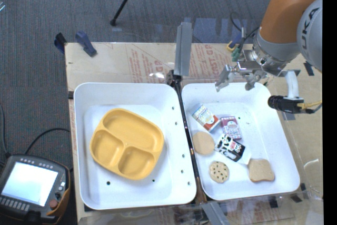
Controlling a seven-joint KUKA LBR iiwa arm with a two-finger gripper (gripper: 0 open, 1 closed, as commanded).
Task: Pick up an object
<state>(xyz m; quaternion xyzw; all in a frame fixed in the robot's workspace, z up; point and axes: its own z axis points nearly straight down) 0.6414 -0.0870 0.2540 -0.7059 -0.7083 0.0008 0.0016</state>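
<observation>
My gripper (235, 81) hangs over the far edge of the right bin (279, 134), its two fingers spread open with nothing between them. Below it in that bin lie a small red, white and blue carton (205, 117), a maroon carton (230, 126) and a black-and-white cow-pattern carton (230, 147). Nearer the front are a plain round biscuit (202, 143), a chocolate-chip cookie (219, 172) and a slice of toast (260, 170). All of them lie apart from the gripper.
The left bin (84, 97) holds a yellow divided plate (127, 143). A grey upright post (183, 50) stands behind the gap between the bins. A teach pendant (31, 187) lies at the bottom left, and a blue clamp (85, 43) sits on the bench's far left corner.
</observation>
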